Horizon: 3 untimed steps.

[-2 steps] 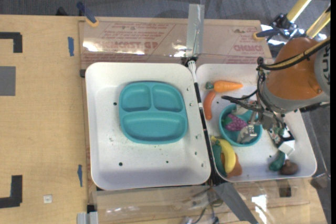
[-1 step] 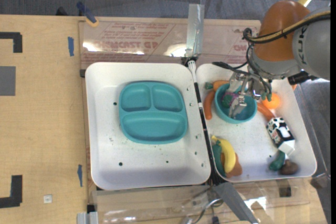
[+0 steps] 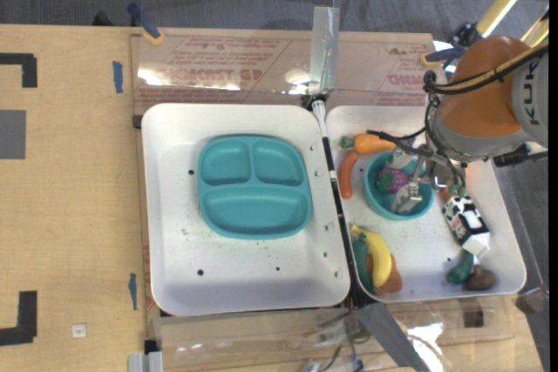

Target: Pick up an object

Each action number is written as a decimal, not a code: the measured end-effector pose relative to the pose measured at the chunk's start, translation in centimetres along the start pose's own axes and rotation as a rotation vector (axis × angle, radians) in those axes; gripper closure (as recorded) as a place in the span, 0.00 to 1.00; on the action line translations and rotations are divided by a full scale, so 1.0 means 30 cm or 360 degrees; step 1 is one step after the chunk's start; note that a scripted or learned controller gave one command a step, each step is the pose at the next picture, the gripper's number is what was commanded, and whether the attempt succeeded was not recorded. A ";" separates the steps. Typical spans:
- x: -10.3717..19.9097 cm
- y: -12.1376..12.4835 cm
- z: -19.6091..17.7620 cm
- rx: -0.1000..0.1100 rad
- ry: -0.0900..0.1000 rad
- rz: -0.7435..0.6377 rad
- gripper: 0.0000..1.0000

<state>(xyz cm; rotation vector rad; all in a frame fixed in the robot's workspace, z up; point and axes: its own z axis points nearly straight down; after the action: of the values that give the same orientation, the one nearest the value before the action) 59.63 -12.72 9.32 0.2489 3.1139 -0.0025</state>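
My gripper (image 3: 417,192) hangs below the orange wrist band, low over a teal bowl (image 3: 380,196) in the right bin (image 3: 506,274). Its fingers look open, with their tips inside the bowl. A purple bunch of grapes (image 3: 391,181) lies in the bowl just left of the fingertips, and nothing sits between them. An orange carrot (image 3: 375,142) rests at the bowl's far edge, with a second orange piece (image 3: 346,174) to the bowl's left.
A yellow banana (image 3: 377,253) lies on green and orange items at the right bin's front left. A black and white toy (image 3: 463,216) and green and brown pieces (image 3: 469,274) sit front right. The left bin (image 3: 166,274) holds a teal divided plate (image 3: 255,186).
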 end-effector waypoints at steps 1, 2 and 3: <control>-0.037 -0.002 0.002 -0.0001 -0.0003 -0.0018 0.00; -0.024 -0.003 0.002 -0.0004 0.0000 0.0246 0.00; -0.102 -0.024 0.005 -0.0001 -0.0002 0.0098 0.00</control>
<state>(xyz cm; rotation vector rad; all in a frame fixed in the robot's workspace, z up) 62.54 -13.93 9.24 0.3444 3.1034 -0.0006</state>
